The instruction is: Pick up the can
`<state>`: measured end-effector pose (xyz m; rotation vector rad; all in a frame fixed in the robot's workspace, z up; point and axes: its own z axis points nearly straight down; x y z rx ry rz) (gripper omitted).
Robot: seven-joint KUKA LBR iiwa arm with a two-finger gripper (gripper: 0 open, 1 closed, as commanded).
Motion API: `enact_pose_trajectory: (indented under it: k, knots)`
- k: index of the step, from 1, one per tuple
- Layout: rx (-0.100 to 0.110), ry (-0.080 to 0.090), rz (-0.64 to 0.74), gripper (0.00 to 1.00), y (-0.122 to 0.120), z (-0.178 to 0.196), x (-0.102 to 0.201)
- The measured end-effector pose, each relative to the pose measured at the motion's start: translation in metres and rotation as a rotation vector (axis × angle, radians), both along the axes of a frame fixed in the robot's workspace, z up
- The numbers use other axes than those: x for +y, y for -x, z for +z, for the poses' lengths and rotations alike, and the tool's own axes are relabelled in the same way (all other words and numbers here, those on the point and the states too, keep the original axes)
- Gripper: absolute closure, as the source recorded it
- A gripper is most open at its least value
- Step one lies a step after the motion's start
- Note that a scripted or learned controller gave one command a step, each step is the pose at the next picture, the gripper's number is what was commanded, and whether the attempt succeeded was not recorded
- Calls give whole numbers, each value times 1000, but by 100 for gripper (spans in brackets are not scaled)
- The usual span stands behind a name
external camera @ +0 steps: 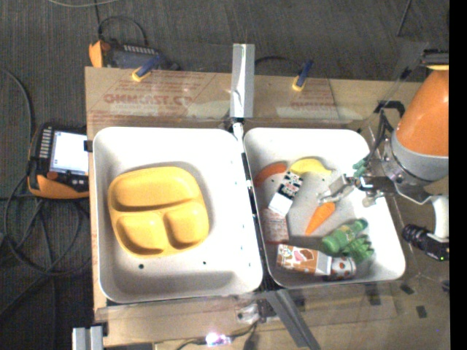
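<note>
The can (315, 261) lies on its side at the front of the right bin (379, 268). It has a brown and white label, and its silver end faces right. My gripper (341, 187) hangs over the middle right of that bin, above the top of an orange carrot (319, 216) and a pale grey object (305, 199). It is well behind the can and apart from it, and nothing of the can is in it. The arm's grey wrist and orange band (432, 115) reach in from the right.
The right bin also holds a green toy (350, 239) just behind the can, a yellow item (310, 165), a red-orange item (271, 172) and a small white box (290, 188). A yellow divided tray (159, 210) sits in the left bin (109, 275).
</note>
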<state>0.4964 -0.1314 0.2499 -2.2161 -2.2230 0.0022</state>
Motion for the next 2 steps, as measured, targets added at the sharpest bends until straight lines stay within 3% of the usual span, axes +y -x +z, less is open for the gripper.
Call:
enact_pose_trajectory:
  k: [1,2]
  knots:
    - [2,-1,2,100,-1,8,1]
    - [-2,3,-120,100,-29,126,50]
